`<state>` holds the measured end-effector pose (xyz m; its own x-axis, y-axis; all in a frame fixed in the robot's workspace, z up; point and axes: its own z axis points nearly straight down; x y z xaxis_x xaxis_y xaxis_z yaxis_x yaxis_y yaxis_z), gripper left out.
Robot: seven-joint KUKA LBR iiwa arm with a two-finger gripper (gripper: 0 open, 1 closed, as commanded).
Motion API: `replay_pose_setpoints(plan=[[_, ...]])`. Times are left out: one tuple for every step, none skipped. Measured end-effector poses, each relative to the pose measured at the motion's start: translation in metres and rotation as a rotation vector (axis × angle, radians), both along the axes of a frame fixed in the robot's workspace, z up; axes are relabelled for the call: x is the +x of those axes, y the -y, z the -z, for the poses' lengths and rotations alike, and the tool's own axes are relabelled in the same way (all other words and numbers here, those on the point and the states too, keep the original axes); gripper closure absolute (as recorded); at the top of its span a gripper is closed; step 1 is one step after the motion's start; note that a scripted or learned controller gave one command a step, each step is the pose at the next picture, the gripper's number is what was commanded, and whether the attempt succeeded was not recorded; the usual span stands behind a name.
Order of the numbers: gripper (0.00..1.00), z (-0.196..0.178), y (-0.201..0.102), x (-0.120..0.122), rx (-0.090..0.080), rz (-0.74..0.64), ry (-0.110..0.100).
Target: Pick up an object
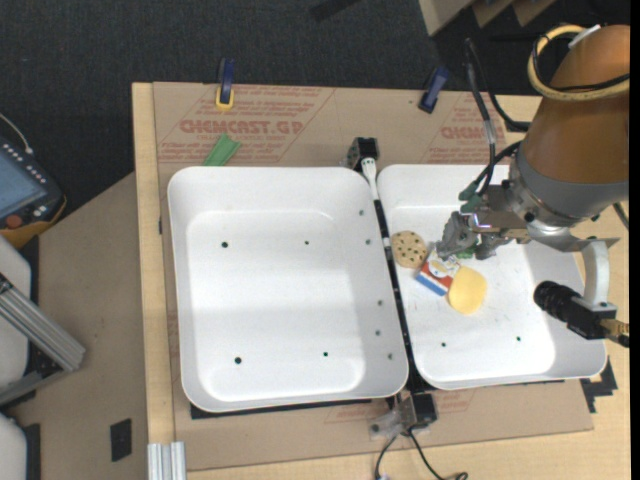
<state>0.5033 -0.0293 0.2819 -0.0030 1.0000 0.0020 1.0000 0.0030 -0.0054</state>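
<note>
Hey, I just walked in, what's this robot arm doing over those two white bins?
The grey and orange arm reaches in over the right bin, its pincer low above a small cluster of things: a round speckled cookie, a small red, white and blue item and a yellow rounded object. It looks set on picking one up, but whether it has gripped anything is hard to tell. The left bin lies alongside.

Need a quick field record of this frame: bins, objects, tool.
left bin: white, left of the right bin
right bin: holds three objects near its left side
cookie: round, tan, speckled
carton: small, white with red and blue, between cookie and lemon
lemon: yellow, beside carton
tool: low over the carton
</note>
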Motion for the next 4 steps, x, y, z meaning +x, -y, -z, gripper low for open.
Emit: replay_pose_setpoints(plan=[[1.0, -0.002, -0.002, 0.035, -0.003, 0.001, 0.01], [1.0, 0.002, -0.019, -0.025, 0.0, 0.002, -0.001], [1.0, -0.004, 0.011, 0.05, -0.005, 0.004, 0.013], [1.0, -0.035, -0.054, 0.001, 0.0, -0.003, 0.004]])
